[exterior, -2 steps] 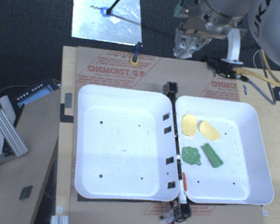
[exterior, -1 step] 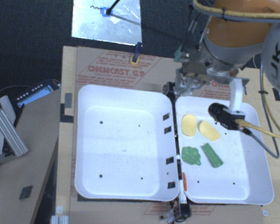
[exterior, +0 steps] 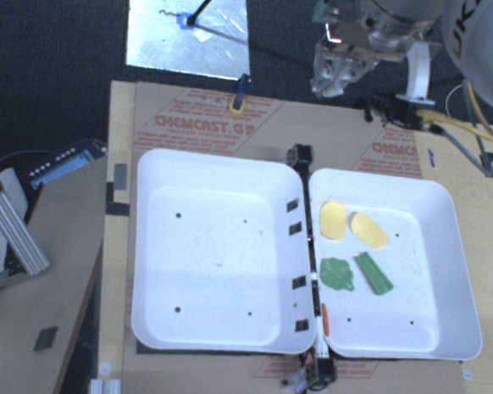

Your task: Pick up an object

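1. Cardboard sheeting printed in red covers the bench and bears two shallow white bins side by side, with dark flooring beyond.
2. Right bin (exterior: 444,275): holds four small pieces clustered near its left wall, namely two pale yellow pieces (exterior: 333,219) and (exterior: 368,229), a green leafy piece (exterior: 337,274) and a green stick-shaped piece (exterior: 373,272).
3. Handling, as judged: all look light, thin and probably rigid plastic. The stick-shaped piece offers the best hold, taken across its narrow width. The flat yellow pieces may slip.
4. Left bin (exterior: 213,249): bare white floor.
5. Gripper (exterior: 332,81): raised beyond the bins' far edge, well apart from the pieces. Whether its jaws are open or closed cannot be told.
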Available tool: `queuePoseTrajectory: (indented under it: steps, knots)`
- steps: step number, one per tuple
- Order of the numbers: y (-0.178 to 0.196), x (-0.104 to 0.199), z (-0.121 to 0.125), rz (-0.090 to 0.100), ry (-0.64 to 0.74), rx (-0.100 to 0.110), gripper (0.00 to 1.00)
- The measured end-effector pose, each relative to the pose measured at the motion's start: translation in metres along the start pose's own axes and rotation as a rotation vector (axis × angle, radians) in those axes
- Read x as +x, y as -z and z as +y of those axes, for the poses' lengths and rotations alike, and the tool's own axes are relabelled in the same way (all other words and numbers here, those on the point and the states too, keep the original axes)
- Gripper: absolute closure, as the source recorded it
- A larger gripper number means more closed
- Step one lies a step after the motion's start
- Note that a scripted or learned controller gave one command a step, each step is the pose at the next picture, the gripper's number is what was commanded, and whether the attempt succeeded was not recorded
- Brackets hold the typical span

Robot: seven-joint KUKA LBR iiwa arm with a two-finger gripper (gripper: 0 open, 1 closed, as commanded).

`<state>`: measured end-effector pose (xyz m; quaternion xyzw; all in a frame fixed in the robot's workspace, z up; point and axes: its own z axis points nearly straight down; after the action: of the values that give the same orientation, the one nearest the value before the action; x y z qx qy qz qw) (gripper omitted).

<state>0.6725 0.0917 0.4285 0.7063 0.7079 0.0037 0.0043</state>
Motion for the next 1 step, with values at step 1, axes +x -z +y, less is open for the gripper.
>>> queuePoseTrajectory:
  steps: [1]
  knots:
    - [0.0394, 0.0146, -0.0818, 0.004, 0.005, 0.007, 1.00]
